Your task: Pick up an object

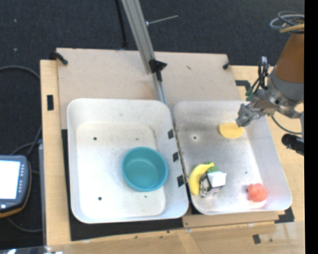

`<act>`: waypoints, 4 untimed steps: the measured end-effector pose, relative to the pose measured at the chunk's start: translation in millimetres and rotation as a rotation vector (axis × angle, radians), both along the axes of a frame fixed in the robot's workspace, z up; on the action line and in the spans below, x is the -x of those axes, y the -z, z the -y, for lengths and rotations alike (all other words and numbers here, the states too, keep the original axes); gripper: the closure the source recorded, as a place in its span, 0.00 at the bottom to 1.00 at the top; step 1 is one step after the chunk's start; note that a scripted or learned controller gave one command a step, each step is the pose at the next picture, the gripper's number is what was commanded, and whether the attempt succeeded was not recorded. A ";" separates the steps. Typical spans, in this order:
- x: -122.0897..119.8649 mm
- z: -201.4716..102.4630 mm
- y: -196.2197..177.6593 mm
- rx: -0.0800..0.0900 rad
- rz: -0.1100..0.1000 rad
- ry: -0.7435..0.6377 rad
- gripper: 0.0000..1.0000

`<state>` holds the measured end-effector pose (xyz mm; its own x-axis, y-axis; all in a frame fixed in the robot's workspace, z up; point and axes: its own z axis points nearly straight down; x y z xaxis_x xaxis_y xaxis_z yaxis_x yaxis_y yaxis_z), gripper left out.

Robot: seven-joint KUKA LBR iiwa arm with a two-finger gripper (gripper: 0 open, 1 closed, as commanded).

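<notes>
The flat yellow oval disc (231,130) lies in the right white bin (270,157) near its far edge, just left of and below the pincer (244,115), its long axis running roughly along that edge. The grey arm with its orange band (291,62) slants down from the bench's right side, tip seemingly touching the disc's right end. Whether the pincer is released or clenched I cannot tell.

Tool (245,115) just above a yellow disc (231,130) in the right bin (270,157); teal bowl (144,168) in the left bin (90,142).
</notes>
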<state>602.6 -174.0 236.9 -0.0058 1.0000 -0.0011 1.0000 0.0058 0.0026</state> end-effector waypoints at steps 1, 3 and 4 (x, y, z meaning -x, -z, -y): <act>-9.4 -47.3 8.7 -0.001 -0.003 0.000 1.00; -20.6 -151.2 -12.1 -0.003 0.000 -0.003 1.00; -28.6 -195.9 -17.2 -0.003 -0.001 -0.002 1.00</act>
